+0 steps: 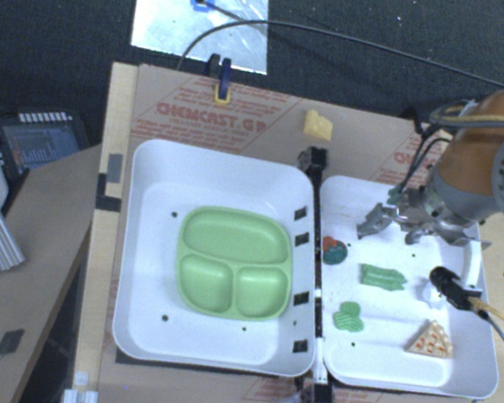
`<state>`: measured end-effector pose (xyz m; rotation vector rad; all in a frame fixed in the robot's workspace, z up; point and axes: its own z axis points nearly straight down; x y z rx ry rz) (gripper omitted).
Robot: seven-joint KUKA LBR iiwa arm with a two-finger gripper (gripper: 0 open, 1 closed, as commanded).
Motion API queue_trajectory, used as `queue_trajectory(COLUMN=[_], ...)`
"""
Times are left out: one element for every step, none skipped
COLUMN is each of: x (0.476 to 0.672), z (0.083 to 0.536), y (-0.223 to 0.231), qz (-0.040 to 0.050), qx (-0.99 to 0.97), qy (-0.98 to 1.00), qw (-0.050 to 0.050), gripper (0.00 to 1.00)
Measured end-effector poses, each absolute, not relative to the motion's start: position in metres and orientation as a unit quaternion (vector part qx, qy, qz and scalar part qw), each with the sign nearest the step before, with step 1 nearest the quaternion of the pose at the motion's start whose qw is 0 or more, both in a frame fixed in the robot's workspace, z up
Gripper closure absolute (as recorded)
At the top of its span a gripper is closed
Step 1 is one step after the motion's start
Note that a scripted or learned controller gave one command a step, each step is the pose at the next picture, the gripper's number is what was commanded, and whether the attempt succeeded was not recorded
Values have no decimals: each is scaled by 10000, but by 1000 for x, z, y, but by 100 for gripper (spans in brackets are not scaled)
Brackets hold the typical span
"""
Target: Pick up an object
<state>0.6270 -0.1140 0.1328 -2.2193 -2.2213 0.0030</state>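
Observation:
My gripper (392, 228) hangs over the back part of the right bin (481, 374), fingers spread open with nothing between them. In front of it on the bin floor lie a long green toy (381, 278), a small green leafy piece (348, 316), a red and green piece (332, 250) by the left wall, and a pizza slice toy (430, 340) at the front right. None of them touches the gripper.
The left bin (156, 181) holds a pale green divided plate (233, 262). A yellow block (318, 124) lies on the cardboard behind the bins. A divider with black clips (310, 253) runs between the two bins.

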Motion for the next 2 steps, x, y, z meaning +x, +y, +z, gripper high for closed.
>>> queue_trajectory(x=[627, 629], z=[82, 96], y=[-113, -114], qz=[7, -9], qx=[-7068, -7067], qy=[-7074, -7075], qw=[10, -17], gripper=[0, 100])
